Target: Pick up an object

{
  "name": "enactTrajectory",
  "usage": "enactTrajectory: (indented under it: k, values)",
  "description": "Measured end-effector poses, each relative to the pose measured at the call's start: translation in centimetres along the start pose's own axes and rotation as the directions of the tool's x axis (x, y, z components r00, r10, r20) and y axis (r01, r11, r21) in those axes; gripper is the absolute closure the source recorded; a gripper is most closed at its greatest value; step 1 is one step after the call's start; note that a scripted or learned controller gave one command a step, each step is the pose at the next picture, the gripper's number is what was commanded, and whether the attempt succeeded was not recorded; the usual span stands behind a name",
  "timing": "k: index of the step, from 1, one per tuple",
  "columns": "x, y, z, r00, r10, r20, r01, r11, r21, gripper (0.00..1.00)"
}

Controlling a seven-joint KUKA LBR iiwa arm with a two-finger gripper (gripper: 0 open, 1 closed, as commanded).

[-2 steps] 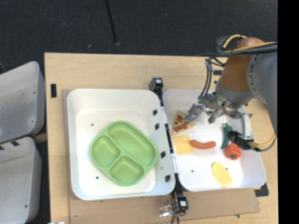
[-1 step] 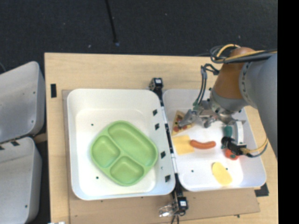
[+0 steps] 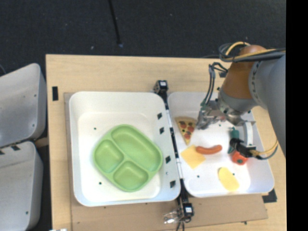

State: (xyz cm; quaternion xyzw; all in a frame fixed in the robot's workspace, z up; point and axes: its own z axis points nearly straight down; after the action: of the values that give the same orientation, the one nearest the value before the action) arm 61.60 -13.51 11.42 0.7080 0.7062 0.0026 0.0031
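Observation:
The right bin [image 3: 260, 177] holds several toy foods. A pizza slice [image 3: 185, 128] lies near its left wall. A red-orange sausage [image 3: 209, 149] rests in the middle, touching a yellow cheese square [image 3: 193, 157]. A yellow oval piece [image 3: 228, 179] lies toward the front. A small orange-red piece [image 3: 239, 159] sits to the right of the sausage. My gripper [image 3: 203, 121] is low in the right bin, just right of the pizza slice and behind the sausage. Nothing is seen held in it.
A green divided plate [image 3: 127, 157] lies in the left bin [image 3: 82, 114]. The ridge [image 3: 171, 138] where the two bins meet runs just left of the pizza slice. The arm's grey body and orange band [image 3: 240, 78] hang over the right bin's back right.

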Motion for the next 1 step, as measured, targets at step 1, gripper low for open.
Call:
enactTrajectory:
  k: [1]
  values:
    - [-0.08,0.87,-6.1,1.0,-0.005,0.001,0.005,1.0,0.003,1.0]
